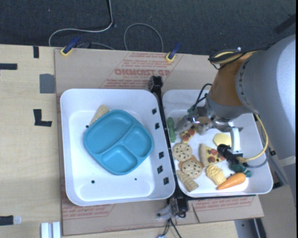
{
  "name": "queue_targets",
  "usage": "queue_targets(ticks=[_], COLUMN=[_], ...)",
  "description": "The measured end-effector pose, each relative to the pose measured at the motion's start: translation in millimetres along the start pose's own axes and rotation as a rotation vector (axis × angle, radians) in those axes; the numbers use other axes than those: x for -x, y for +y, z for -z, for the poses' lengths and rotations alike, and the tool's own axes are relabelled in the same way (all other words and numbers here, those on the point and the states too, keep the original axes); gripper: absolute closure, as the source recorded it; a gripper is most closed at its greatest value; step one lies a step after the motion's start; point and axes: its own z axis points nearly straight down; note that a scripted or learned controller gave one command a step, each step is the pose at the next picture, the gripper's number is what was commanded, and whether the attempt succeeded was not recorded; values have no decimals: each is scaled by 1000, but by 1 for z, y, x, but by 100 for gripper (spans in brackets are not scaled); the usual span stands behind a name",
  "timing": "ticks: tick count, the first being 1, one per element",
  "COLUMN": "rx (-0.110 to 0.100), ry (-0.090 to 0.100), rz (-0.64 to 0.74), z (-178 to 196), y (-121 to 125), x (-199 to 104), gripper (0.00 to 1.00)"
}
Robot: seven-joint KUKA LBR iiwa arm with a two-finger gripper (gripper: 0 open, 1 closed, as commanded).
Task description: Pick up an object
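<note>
Wooden bench (20, 148), hand (198, 125) over toy food, grip state unclear

A blue, three-compartment plastic tray (118, 141) lies in the left white bin (74, 182). The grey arm's gripper (198, 125) hangs low over toy foods in the right white bin (260, 185).

The grey arm with its orange band (238, 86) ran out of the picture at the right edge and covered the far right part of the right-hand shallow white bin (260, 186). The two-finger gripper (201, 124) was blurred among small toy foods, so its grip could not be read. A tan wafer-like piece (99, 114) near the far left corner of the left white bin (72, 100) lay mostly hidden under the blue divided plastic tray (119, 141).
</note>
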Motion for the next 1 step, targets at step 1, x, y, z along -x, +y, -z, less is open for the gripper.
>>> queue_targets(ticks=[1], rx=[-4], ry=[4], rz=[1], z=[9], y=[0], x=[-1], gripper=[100])
